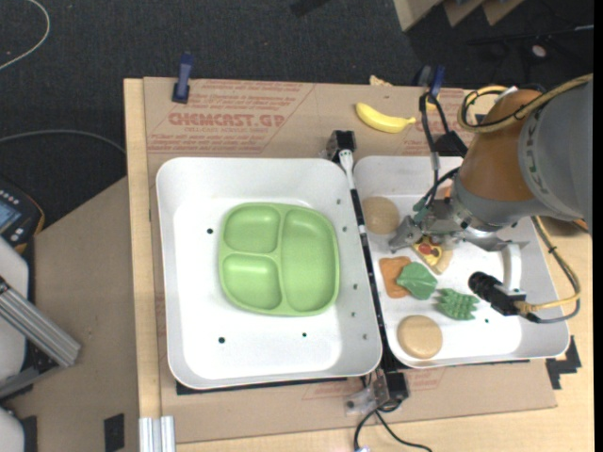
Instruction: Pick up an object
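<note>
We see two shallow white bins on the cardboard-covered worktop [236,111]. The left bin [188,328] holds a light green plastic plate with three compartments [280,258]. The grey arm with its orange band [499,158] reaches into the right bin [528,347], and its claw [419,232] sits low near that bin's middle, just above a small red-and-yellow toy [431,250]; we cannot tell how the claw is set. In that bin lie a tan round piece [381,215], an orange flat slice [393,277], a green leafy toy [415,280], a dark green ridged toy [457,303] and a beige bun-shaped piece [419,336]. A yellow banana [382,118] rests on the worktop behind the bins.
</note>
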